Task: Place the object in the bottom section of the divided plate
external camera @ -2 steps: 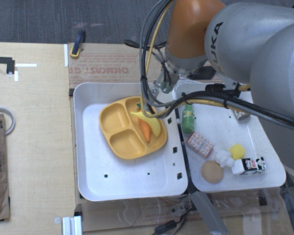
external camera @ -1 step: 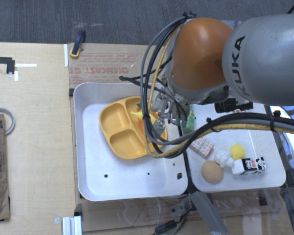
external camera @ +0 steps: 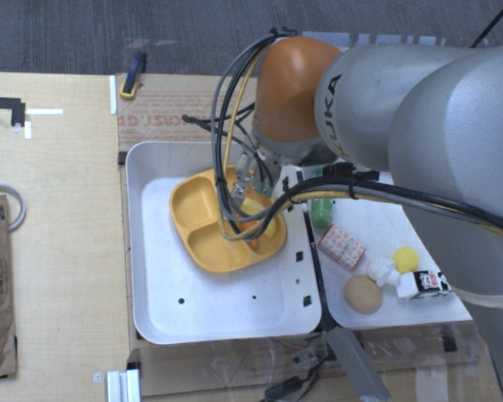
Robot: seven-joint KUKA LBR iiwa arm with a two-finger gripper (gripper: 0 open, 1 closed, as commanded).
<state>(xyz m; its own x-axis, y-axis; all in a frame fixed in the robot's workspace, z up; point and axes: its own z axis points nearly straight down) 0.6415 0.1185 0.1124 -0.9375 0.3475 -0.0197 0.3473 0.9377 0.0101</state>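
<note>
Camera view places my gripper [external camera: 250, 198] low over the right-hand part of the divided plate [external camera: 203, 216], behind a bundle of cables and the orange wrist band, so I cannot tell what the gripper's state is, nor whether anything is in it. Just below the gripper sits a small yellow and orange object [external camera: 253, 210]; it lies over the plate's right compartment, but whether it rests on the plate or hangs from my tooling is not resolvable here. Judging by size and colour, it is a light plastic toy piece: rigid, smooth, likely to slip under a shallow pinch, not fragile. A grasp across its narrowest width, taken centrally, should hold best. The plate is yellow, moulded, three-sectioned, and lies in the left bin [external camera: 151, 308], toward that bin's upper middle; its bottom section [external camera: 216, 249] shows bare plastic. The plate is light enough to slide if nudged, so release should come from directly above. In the right bin [external camera: 453, 312] lie a green item [external camera: 320, 214], a patterned box [external camera: 342, 247], a tan egg-shaped piece [external camera: 363, 295], a yellow ball [external camera: 407, 260] and a white and black item [external camera: 426, 284], all well apart from the plate. Both bins stand on the counter [external camera: 50, 224].
</note>
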